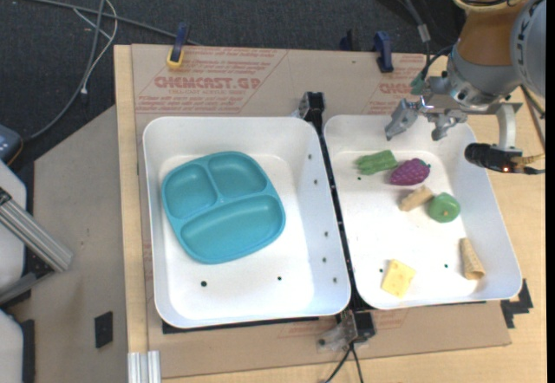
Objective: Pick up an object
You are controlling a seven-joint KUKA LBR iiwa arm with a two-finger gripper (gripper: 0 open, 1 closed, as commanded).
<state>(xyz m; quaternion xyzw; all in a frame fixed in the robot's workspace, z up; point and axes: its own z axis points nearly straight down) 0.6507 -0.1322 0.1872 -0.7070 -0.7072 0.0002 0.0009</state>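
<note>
Gripper (pixel 421 120) above far edge of right bin (pixel 494 225), fingers (pixel 401 124) spread open, nothing between them. Just below, inside right bin: green vegetable (pixel 375 163), purple grape bunch (pixel 409 172) touching it, tan piece (pixel 415 198), green apple (pixel 444 208) just beside that. Nearer front: yellow cheese wedge (pixel 398 277), tan cone-shaped piece (pixel 472 259) by right wall. Left bin (pixel 165 139) with teal divided plate (pixel 225 205) (three compartments). Both bins side by side on cardboard-covered worktop (pixel 221 78), blue clamps (pixel 179 42) at far edge.

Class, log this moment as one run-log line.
gripper: open, above right bin far edge | holding: nothing | nearest: green pepper, purple grapes
</note>
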